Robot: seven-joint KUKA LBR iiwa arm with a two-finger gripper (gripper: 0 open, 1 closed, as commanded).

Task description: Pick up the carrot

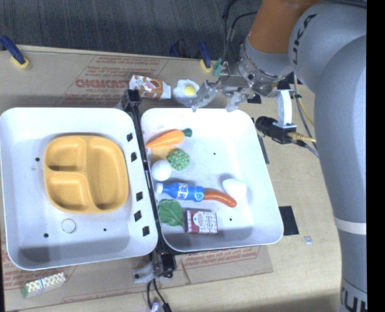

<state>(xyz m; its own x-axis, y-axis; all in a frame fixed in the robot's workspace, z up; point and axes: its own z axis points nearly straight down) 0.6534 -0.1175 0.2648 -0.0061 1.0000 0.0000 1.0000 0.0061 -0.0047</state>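
Note:
The orange carrot [165,138] with a dark green tip lies near the back left corner of the right bin [260,174], tilted, tip pointing right. My gripper [213,100] hangs above the back rim of that bin, to the right of and behind the carrot, well apart from it. Its two fingers [198,101] stand spread with nothing between them.
The right bin also holds a green knobbly ball [178,159], a white egg [161,170], a blue bottle [182,191], a sausage [219,198], a white lump [234,188], a green leaf [171,212] and a red box [200,221]. A yellow divided plate [86,171] sits in the left bin. A fried egg [187,90] and small carton [147,86] lie behind the bins.

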